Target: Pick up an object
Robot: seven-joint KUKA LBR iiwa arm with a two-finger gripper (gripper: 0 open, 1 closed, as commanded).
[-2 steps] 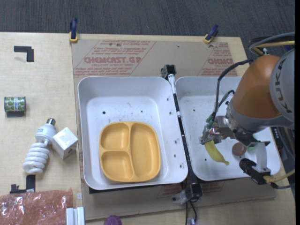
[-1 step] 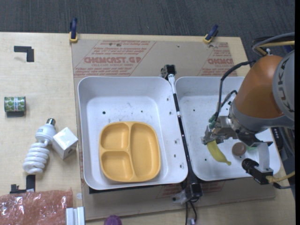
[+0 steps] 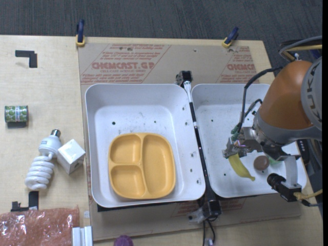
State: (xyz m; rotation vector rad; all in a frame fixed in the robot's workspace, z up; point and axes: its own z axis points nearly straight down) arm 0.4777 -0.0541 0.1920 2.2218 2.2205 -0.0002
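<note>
Camera view: arm low over right bin, claw state unreadable

Gripper [image 3: 237,148] sits in the right bin [image 3: 215,111], just above the stem end of a banana [image 3: 241,167]. The wrist body and orange band [image 3: 287,99] cover most of what is behind it. Claw is a dark cluster with wires; can't tell whether it's apart or together, and can't tell if it touches the banana. Nothing visibly clamped.

Banana lies on the bin floor near the front wall, tilted, tip pointing to the front right. A brown round object [image 3: 261,162] sits just beside it on the right, partly under the arm; too small to identify. Something greenish next to it is mostly hidden.

Left bin [image 3: 97,137] holds a yellow divided plate [image 3: 142,165], three compartments, flat on the floor.

Bins rest on a cardboard sheet [image 3: 128,60] with red print, clamped at the back edge, on a light wooden bench [image 3: 41,86]. On the bench to the left: a spiral light bulb [image 3: 42,165], a white cube [image 3: 71,156] touching it, a small green can [image 3: 16,115]. A reddish mesh bag [image 3: 38,227] is cut off at the bottom edge. Dark carpet [image 3: 154,6] behind.
</note>
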